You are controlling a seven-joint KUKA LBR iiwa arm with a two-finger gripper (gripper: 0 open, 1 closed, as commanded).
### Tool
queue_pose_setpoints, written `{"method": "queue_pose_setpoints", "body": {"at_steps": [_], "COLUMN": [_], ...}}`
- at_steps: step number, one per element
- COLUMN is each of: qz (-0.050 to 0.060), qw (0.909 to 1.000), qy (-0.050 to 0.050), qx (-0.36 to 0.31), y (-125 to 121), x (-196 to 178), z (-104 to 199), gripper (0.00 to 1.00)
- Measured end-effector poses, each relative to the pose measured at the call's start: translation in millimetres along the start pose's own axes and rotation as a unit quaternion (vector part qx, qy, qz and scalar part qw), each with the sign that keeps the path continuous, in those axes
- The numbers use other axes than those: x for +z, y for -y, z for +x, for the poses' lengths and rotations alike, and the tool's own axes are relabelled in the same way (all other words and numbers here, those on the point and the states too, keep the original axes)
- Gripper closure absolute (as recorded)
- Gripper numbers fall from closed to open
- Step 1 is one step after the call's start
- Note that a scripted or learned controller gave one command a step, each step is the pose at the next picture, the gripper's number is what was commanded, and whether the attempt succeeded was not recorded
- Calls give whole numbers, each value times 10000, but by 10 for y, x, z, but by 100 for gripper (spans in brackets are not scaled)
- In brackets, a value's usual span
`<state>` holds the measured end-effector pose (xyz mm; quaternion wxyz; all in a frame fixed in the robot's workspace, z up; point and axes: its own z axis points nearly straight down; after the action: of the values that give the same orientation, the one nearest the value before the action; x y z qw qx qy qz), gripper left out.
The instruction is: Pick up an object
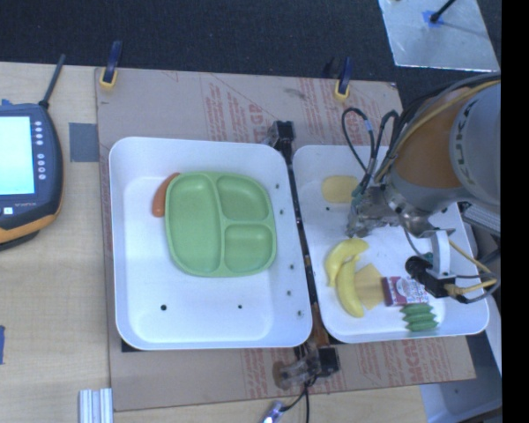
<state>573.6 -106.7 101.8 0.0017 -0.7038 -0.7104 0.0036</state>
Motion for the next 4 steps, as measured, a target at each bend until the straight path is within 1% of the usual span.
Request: {"method": "queue_pose_setpoints", "body": {"at_steps": [1,2,3,4], "qz": [-1,-28,-32,-26], "qw": [10000,10000,10000,10000], "qy": [0,-13,-16,-15], "qx": [3,30,29,25], "y": [0,-701,-828,-827], "x": [1,93,90,91], "z": [0,-340,-207,-202], "gripper": [0,0,0,0]}}
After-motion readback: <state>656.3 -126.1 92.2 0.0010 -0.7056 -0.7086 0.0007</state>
